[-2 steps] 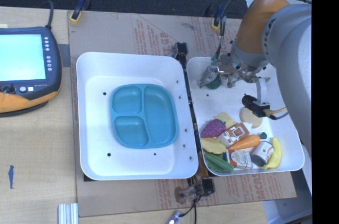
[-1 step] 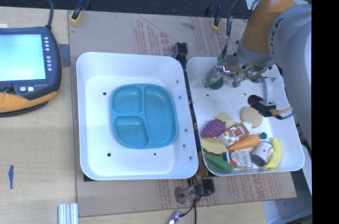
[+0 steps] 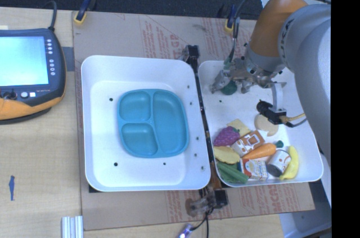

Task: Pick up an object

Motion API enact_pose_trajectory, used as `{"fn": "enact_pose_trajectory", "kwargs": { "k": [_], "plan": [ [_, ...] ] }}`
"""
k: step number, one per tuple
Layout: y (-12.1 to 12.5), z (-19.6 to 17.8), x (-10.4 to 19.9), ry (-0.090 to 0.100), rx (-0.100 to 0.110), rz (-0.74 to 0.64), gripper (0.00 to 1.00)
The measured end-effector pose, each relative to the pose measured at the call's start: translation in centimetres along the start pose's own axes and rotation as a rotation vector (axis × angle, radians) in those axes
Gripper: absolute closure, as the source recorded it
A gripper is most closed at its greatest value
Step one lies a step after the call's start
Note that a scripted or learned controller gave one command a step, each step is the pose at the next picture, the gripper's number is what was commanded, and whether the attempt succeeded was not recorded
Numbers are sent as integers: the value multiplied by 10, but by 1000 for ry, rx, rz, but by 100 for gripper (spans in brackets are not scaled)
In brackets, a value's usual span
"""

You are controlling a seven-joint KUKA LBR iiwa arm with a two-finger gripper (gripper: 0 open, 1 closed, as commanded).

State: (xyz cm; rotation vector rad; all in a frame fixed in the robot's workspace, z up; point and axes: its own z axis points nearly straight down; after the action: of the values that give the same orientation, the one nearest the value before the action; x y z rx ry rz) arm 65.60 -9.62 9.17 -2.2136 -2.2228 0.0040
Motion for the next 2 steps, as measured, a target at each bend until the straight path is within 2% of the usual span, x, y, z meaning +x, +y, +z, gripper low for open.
{"fn": "enact_pose_trajectory", "kwargs": {
  "k": [1, 2],
  "plan": [
    [0, -1, -69, -2, -3, 3, 0],
    [0, -69, -108, -2, -4, 1, 0]
  ]
}}
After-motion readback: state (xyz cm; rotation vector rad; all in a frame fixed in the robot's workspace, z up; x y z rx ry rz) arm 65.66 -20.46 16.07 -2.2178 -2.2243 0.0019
